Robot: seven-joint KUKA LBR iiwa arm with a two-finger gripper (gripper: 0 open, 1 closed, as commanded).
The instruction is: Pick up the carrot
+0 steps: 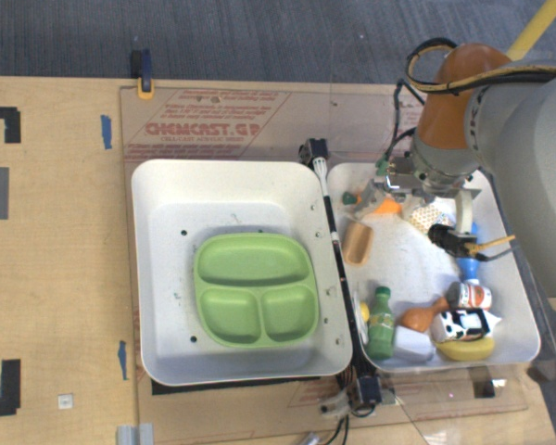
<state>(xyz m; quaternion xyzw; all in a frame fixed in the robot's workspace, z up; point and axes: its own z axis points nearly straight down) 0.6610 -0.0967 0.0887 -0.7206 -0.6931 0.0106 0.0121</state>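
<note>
The carrot [385, 208] is a small orange piece lying at the back left of the right bin [524, 336], with a green bit [350, 197] just to its left. My gripper [395, 185] hangs from the orange-banded wrist directly over the carrot's far end and covers part of it. The view does not show whether the carrot is held.
A tan bread-like piece [357, 241] lies next to the carrot. Nearer the front are a green bottle [381, 323], an orange item [417, 319], a black-and-white cow toy [463, 324], a banana [465, 348] and a red-and-white can [473, 295]. The left bin [157, 193] holds a green divided plate [255, 288].
</note>
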